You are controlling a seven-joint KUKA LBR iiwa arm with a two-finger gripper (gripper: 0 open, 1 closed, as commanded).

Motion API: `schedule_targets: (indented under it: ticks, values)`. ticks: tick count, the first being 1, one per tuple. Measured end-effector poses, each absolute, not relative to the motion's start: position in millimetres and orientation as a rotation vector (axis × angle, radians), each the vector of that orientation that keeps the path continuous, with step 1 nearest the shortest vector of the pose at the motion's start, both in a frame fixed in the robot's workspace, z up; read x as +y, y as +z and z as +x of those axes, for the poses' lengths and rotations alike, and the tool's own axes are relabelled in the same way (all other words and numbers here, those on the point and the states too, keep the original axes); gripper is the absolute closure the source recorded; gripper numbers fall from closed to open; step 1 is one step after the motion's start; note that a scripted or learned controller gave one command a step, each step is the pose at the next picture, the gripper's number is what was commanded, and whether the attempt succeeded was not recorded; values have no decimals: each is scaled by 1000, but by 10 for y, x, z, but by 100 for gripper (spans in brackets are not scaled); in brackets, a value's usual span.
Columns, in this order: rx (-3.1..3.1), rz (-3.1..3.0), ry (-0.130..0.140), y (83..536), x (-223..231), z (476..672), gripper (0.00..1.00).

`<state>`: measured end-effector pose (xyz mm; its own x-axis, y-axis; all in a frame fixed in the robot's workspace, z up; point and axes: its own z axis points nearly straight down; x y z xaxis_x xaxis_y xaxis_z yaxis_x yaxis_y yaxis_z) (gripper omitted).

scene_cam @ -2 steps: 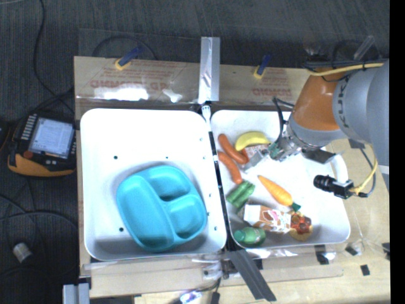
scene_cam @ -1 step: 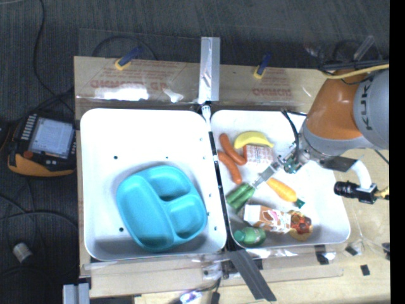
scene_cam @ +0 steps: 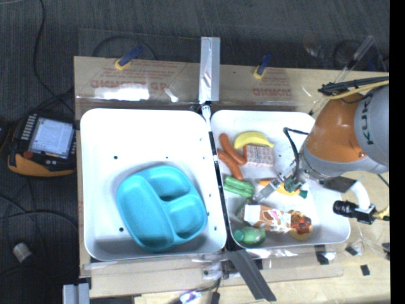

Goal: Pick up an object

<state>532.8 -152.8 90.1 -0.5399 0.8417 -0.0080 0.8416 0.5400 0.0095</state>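
Note:
The right bin (scene_cam: 332, 234) holds several toy foods: a yellow banana (scene_cam: 253, 139), orange carrots (scene_cam: 229, 154), a pink box (scene_cam: 258, 156), a green pepper (scene_cam: 239, 186), a round green item (scene_cam: 250, 235), a white printed carton (scene_cam: 271, 218) and a red-orange fruit (scene_cam: 302, 224). My gripper (scene_cam: 269, 190) reaches in from the right and hangs low over the middle of this bin, just right of the green pepper and above the carton. A yellow piece (scene_cam: 290, 192) lies partly under it. Nothing is visibly held.
The left bin (scene_cam: 107, 138) contains a blue divided tray (scene_cam: 161, 206). A metal divider post (scene_cam: 209, 68) stands between the bins at the back. A handheld screen device (scene_cam: 44, 144) lies on the floor to the left. Black clamps and cables sit at the right.

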Motion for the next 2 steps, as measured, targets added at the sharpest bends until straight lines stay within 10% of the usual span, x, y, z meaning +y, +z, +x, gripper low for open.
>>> schedule_targets:
  ticks: [1, 2]
  values:
    - [2744, 1501, 14, 1003, -1515, 5344, 100]
    - [2728, 1554, 0, 2225, -1137, 5587, 100]
